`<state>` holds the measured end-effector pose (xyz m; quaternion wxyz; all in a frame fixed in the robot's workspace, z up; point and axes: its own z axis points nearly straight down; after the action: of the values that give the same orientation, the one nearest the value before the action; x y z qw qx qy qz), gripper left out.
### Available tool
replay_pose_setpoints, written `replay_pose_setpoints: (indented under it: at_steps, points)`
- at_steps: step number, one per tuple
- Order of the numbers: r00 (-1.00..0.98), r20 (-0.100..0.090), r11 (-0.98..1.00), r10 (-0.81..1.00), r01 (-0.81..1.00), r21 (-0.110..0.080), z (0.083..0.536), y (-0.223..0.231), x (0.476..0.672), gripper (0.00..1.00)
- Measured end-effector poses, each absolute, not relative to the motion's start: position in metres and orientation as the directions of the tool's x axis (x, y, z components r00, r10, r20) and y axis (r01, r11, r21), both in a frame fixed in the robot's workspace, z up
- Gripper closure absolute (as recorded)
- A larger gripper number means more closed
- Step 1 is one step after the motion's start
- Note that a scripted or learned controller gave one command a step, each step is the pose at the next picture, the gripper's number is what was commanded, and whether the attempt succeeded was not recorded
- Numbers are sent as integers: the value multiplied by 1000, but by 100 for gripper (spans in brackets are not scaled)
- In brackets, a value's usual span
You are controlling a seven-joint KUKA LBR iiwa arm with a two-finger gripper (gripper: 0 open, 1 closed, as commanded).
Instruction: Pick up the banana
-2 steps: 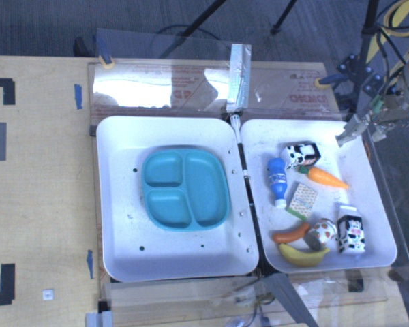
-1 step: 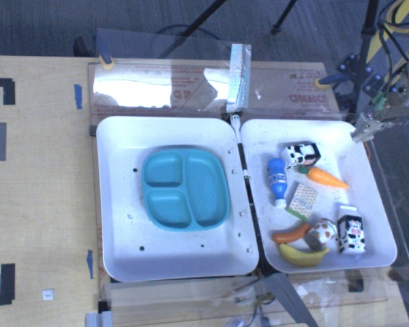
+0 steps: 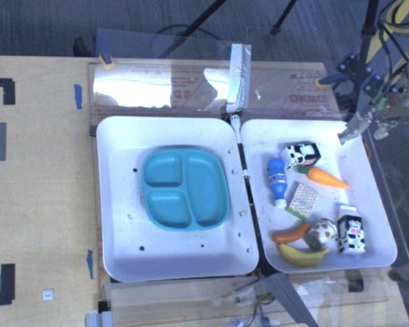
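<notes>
One curved yellow banana [image 3: 302,255] lies untouched at the near edge of the right shallow white bin [image 3: 378,203], touching a reddish-orange sausage-shaped toy [image 3: 290,235]. The pincer [image 3: 351,129] hovers over the far corner, its state unreadable; everything remains.

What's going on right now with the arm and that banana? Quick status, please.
Gripper over right bin's far right edge, holding nothing visible. Banana at near edge, untouched. Hot dog and ball crowd it.
</notes>
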<state>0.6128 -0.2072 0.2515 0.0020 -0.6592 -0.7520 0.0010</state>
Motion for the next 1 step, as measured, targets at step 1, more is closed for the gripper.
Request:
replay_pose_setpoints:
  at_steps: [1]
  points:
    - [-131,2,131,991,991,-4,260,-208,613,100]
